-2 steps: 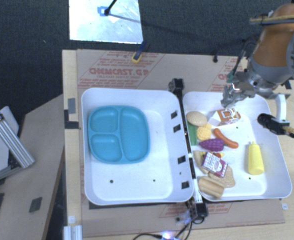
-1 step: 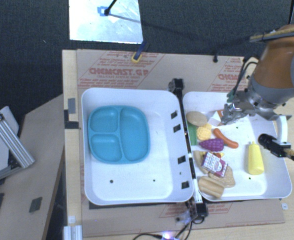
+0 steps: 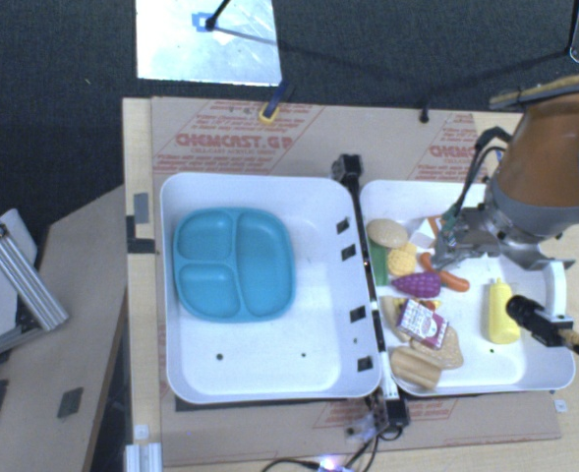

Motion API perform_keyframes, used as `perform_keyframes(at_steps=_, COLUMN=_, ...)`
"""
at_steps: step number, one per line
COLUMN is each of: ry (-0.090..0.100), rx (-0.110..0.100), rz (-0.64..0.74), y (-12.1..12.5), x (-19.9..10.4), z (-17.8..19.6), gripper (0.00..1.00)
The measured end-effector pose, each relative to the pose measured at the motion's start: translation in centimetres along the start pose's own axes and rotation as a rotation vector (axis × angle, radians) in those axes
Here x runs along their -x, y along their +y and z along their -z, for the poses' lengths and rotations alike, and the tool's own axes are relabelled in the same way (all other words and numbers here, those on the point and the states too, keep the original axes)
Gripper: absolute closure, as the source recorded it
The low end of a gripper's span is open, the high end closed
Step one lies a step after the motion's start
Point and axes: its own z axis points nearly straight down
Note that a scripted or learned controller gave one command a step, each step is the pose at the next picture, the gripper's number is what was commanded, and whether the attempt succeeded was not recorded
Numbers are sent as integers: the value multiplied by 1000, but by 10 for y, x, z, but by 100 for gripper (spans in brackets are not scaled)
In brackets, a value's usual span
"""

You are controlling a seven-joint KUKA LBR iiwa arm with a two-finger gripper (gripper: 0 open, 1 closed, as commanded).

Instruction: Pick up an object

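**Robot gripper low over toy food in the right bin**

Two shallow white bins sit side by side on a bench, seen from above at a slant. The left bin [image 3: 260,352] holds a blue divided plate [image 3: 235,265] with three compartments, lying flat toward the bin's 9 o'clock side.

The right bin [image 3: 540,367] holds a cluster of toy food along its 9 o'clock edge. At 11 o'clock in the bin is a tan bread roll [image 3: 387,232]. Just below it lies a yellow corn piece [image 3: 402,260], knobbly in texture. Below that is a purple grape bunch [image 3: 418,285], lying sideways and touching an orange-red sausage [image 3: 447,279] at its 3 o'clock side. Further toward 6 o'clock are a small red and white carton [image 3: 422,324], resting on tan biscuit-like pieces, and a brown hot dog bun [image 3: 415,367] at the bin's lower corner. A yellow mustard bottle [image 3: 501,311] lies apart from the cluster, toward 4 o'clock in the bin.

The grey arm with its orange band reaches in from 3 o'clock. Its gripper [image 3: 449,245] is low over the bin, just at the 3 o'clock side of the corn and above the sausage's upper end. I cannot tell how the jaws stand, nor whether anything is between them.
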Motion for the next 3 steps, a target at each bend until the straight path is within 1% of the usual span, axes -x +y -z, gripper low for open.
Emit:
perform_keyframes(at_steps=1, ry=-1, rx=-1, rz=-2, y=-21, x=3, z=-11, gripper=100)
perform_keyframes(at_steps=3, ry=-1, rx=3, rz=1, y=-18, x=0, z=-10, gripper=100)
